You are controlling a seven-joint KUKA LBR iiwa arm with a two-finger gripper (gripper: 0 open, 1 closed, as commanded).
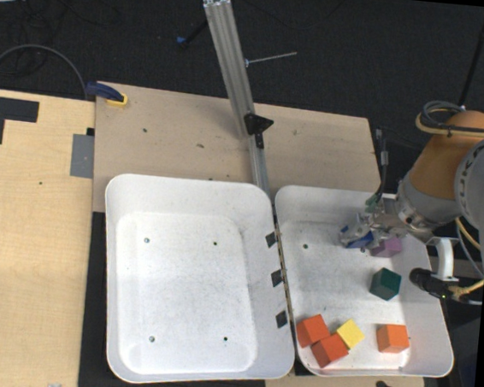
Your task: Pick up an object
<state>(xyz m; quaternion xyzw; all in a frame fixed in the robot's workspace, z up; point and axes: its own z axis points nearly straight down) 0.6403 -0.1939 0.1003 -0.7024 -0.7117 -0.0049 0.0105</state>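
A small purple block [390, 245] lies in the right white bin [323, 240], toward two o'clock. The pincer [374, 231] hangs low right beside it, likely going for a grab; I cannot tell how it is set. A dark green cube [385, 283] sits just below. Orange blocks [321, 340] and a yellow one [350, 333] crowd at six o'clock.

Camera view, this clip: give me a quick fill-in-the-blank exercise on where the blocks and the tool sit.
1. All the blocks lie in the ____ bin.
2. The yellow block touches the ____ block at the bin's near edge.
3. The block nearest the tool is ____ in colour.
4. The green block stands ____ from the other blocks.

Missing words: right; red; purple; apart
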